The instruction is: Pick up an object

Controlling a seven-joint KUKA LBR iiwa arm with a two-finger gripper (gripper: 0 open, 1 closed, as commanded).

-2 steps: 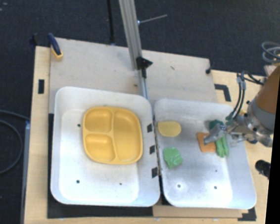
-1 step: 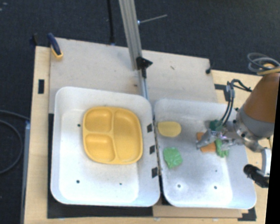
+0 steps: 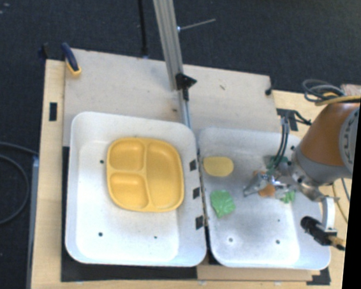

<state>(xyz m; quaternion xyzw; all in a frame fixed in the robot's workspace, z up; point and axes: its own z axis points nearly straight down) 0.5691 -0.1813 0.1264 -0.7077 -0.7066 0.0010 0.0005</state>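
My gripper [image 3: 258,185] is low in the right bin [image 3: 253,244], reaching in from the right under the orange-banded wrist [image 3: 325,140]. A small orange object [image 3: 266,191] lies right at the gripper's tip; whether it is held is not visible. A small green piece [image 3: 287,197] sits just right of it, partly under the wrist. A crumpled green object [image 3: 222,203] lies to the gripper's left on the bin floor. A flat yellow round object [image 3: 218,166] rests near the bin's upper left.
The left bin [image 3: 82,226] holds a yellow divided plate [image 3: 145,173]. A metal post [image 3: 169,37] rises behind the bins' shared edge. Cables [image 3: 321,91] hang at the upper right. The right bin's front half is bare floor.
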